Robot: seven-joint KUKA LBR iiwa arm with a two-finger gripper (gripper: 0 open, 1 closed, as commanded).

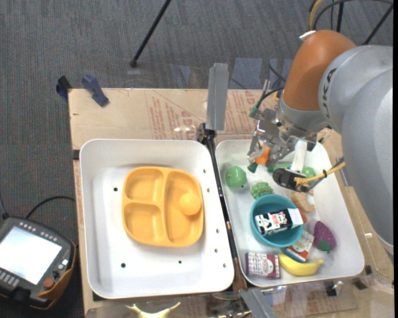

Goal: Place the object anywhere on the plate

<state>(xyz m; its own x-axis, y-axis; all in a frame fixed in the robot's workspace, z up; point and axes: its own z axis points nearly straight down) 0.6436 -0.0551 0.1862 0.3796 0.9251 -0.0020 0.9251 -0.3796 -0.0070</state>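
Even, bright overhead lighting. White bins (152, 280) near overexposed, soft shadow along their inner walls. Mild glare on the arm's orange band (316, 68). Dark carpet (66, 38) grainy. Overall focus slightly soft; small objects lack detail.

Red printed lettering is showing on the cardboard sheet (166, 114) behind the bins, but it is too faint and reversed to read. Part of dark lettering is showing on the grey arm (327, 85), cut off. The small red packet (262, 264) is carrying an illegible label.
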